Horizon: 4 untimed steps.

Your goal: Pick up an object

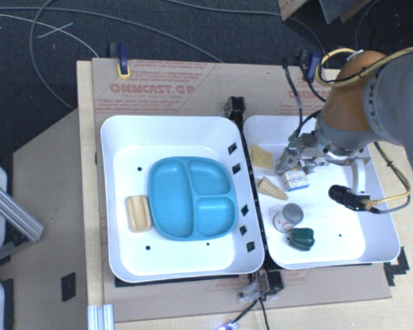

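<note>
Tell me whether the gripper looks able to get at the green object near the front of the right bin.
Probably yes. The green object lies uncovered in the right bin, with only a small can beside it, and the gripper hovers in the same bin.

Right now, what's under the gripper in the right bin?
A small blue-and-white box lies just below the gripper, with two tan wedges beside it. The arm covers the bin floor behind.

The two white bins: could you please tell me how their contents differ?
The left bin holds one large blue divided plate and a tan block; the right bin holds several small items, among them a green object. The arm's hand is over the right bin. Both are shallow and white.
</note>
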Motion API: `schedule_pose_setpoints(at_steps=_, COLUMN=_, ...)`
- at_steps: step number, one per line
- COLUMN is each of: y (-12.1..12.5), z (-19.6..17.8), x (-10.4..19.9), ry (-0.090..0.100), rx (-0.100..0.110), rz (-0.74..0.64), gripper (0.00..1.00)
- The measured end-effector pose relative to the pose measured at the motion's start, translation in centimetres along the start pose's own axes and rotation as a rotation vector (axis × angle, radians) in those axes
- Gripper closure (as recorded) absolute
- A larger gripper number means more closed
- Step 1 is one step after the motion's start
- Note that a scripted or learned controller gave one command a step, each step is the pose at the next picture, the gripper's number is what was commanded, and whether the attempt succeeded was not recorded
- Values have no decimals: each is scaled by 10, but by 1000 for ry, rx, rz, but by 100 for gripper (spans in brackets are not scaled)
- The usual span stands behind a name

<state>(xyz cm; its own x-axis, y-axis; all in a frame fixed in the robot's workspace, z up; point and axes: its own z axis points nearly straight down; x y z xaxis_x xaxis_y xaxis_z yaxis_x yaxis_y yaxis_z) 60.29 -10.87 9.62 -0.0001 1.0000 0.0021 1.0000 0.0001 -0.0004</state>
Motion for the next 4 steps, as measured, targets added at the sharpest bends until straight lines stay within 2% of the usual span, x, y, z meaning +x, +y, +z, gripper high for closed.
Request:
schedule_pose_setpoints(at_steps=2, y=-1, z=-118, x=-3, ry=-3, rx=-7, rz=-1, gripper=100)
schedule_pose_setpoints(at_steps=4, y=-32, z=-135, x=99, ry=0, rx=2, rz=-4, gripper=100)
